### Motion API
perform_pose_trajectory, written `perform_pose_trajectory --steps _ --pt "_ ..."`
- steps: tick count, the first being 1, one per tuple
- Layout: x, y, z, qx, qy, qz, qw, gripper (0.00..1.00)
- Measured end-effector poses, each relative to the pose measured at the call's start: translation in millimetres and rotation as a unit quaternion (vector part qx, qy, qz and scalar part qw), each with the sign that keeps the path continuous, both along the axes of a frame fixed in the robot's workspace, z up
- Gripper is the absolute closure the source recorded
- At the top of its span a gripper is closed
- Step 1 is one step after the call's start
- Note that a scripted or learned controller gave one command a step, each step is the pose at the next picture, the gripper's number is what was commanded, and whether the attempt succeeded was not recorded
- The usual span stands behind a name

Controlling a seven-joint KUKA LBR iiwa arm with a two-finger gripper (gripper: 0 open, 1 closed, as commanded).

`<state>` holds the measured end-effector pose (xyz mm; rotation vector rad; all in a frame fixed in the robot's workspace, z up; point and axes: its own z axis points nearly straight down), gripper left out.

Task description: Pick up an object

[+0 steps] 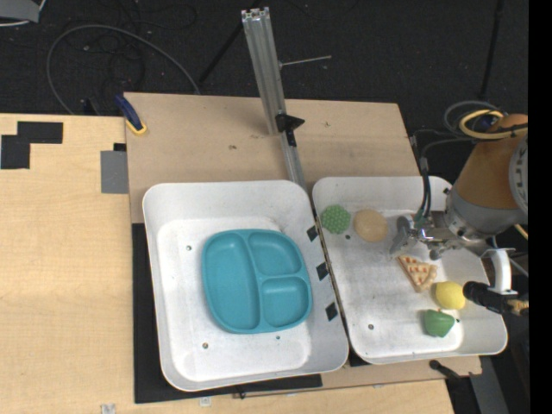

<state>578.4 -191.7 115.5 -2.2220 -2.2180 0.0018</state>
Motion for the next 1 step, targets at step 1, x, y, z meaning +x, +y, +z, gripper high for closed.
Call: perform_pose_trajectory --steps 1 --pt "2.8 -0.7 -21.7 0.0002 -0.002 0.000 1.0000 0.00"
